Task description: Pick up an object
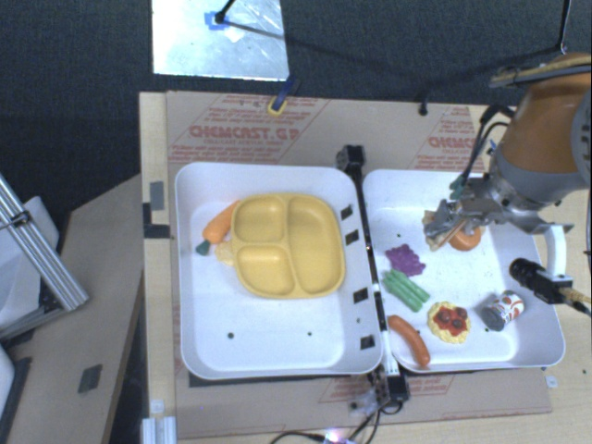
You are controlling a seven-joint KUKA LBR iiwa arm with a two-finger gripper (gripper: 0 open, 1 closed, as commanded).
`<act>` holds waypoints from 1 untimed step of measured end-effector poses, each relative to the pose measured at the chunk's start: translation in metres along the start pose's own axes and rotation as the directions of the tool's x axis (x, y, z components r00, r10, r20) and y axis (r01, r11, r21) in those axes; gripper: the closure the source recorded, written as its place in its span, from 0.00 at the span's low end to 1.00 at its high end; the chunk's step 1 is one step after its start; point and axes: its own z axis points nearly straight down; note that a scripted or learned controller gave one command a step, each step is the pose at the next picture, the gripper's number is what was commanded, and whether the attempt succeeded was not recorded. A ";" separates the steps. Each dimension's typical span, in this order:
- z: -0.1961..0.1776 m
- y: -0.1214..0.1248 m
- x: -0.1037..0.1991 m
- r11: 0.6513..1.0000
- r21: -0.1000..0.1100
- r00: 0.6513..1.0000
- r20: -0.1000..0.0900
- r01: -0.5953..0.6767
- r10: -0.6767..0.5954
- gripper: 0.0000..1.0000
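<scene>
My gripper (445, 227) hangs over the upper middle of the right bin (407, 188), reaching in from the right. Tight against its right side lies a small orange round object (467, 240), partly hidden by the gripper; whether it is held cannot be told. Below it in the same bin lie a purple grape bunch (404, 259), a green pea pod (406, 290), a red sausage (410, 339), a yellow piece with red topping (449, 322) and a small tin can (502, 310).
The left bin (199, 322) holds a yellow divided plate (280, 245) with an orange carrot (218, 223) at its left edge. A black divider bar (363, 248) runs between the bins. A black and white arm part (544, 278) overhangs the right bin's right side.
</scene>
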 end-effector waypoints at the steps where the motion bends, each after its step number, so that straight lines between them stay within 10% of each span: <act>1: 0.008 -0.004 0.062 1.000 0.001 1.000 -0.001 0.001 -0.001 1.00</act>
